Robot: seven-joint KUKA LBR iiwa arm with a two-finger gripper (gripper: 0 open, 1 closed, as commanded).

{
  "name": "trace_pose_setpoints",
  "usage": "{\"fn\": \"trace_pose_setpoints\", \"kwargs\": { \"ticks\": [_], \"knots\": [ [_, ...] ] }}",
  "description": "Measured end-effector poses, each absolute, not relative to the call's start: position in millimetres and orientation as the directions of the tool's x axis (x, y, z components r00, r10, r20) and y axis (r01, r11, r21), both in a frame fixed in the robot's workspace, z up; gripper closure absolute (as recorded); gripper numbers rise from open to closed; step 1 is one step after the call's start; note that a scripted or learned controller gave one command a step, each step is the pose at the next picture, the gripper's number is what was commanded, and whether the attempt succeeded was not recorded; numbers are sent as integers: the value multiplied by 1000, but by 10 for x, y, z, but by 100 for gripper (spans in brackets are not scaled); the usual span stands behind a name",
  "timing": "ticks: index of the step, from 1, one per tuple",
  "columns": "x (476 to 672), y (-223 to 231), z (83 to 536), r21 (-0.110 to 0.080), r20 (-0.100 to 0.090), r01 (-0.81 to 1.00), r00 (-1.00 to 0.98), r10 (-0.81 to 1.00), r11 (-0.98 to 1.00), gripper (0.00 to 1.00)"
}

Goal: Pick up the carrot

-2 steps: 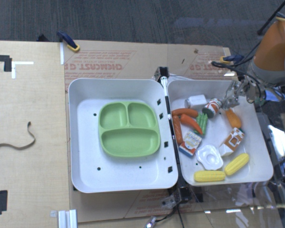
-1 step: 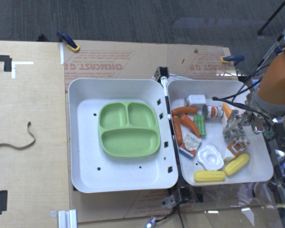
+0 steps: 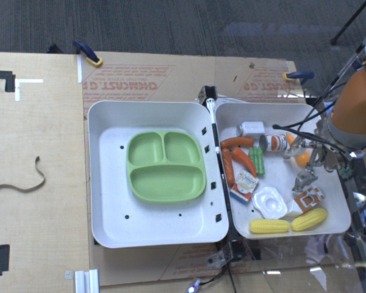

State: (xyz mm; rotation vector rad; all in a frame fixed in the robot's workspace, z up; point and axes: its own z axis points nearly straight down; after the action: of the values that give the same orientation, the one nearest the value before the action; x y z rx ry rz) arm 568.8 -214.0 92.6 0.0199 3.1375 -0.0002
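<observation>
Camera view: carrot (image 3: 237, 142) lies beside a green pepper (image 3: 256, 161) (finger state unclear), gripper (image 3: 305, 177) nearby.

A light wooden desk (image 3: 36, 224) carries two shallow white plastic bins side by side. The left bin (image 3: 104, 218) holds a green three-compartment plastic plate (image 3: 166, 165) near its middle. The right bin (image 3: 335, 215) holds two yellow toy corn cobs (image 3: 288, 222) along its near edge, a white scalloped cup (image 3: 270, 201), a green toy pepper (image 3: 257, 160) and a small waffle-patterned square (image 3: 308, 197). Blue clamps (image 3: 87, 52) grip the desk's far edge.
</observation>
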Motion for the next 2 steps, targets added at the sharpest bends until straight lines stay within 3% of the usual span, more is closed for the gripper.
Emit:
{"fn": "trace_pose_setpoints", "kwargs": {
  "ticks": [1, 2],
  "knots": [
    [5709, -2138, 1029, -1, -10, 12, -1000, 12, 1000, 100],
    [5709, -2136, 1029, -1, -10, 11, -1000, 11, 1000, 0]
  ]
}}
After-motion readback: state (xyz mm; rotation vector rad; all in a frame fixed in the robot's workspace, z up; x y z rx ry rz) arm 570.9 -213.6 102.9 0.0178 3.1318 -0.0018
